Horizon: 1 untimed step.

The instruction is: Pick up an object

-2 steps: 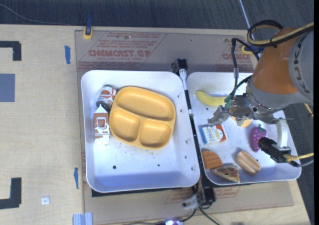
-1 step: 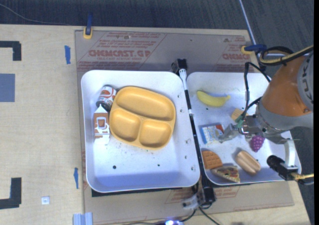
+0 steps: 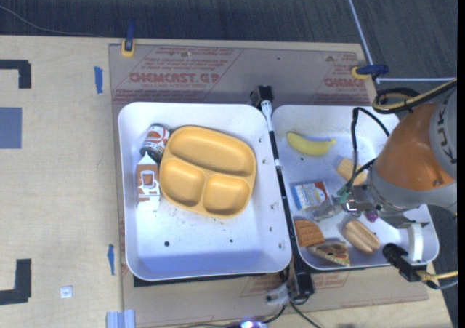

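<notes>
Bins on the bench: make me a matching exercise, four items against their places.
Items:
1. banana
2. yellow tray
3. pizza slice
4. can

Places:
A. left bin, upper left corner
B. right bin, near the front edge
C. right bin, near the far edge
D. left bin, middle

Pairs: 1-C, 2-D, 3-B, 4-A

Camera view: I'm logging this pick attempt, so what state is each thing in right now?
Yellow tray: right side up, in the left bin.
Can: on its side, beside the tray.
Banana: lying flat in the right bin.
Snack packet: flat, by the gripper.
Bread roll: lying loose.
Pizza slice: lying flat.
</notes>
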Each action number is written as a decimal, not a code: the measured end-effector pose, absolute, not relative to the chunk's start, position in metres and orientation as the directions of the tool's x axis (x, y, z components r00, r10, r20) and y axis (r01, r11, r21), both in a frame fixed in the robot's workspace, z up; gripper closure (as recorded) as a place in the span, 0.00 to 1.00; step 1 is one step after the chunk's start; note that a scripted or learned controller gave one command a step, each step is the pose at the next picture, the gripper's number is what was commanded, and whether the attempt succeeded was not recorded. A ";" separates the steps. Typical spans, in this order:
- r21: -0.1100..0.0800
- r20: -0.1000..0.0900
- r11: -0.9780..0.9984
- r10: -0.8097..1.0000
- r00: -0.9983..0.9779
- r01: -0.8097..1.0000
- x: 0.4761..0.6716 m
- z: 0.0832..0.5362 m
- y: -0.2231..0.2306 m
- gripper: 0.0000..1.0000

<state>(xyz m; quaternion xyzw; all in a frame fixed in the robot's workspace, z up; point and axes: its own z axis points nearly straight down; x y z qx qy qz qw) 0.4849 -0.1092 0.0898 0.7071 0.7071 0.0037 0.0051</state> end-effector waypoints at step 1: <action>0.022 -0.015 -0.004 1.000 0.004 1.000 0.486 0.101 -0.114 1.00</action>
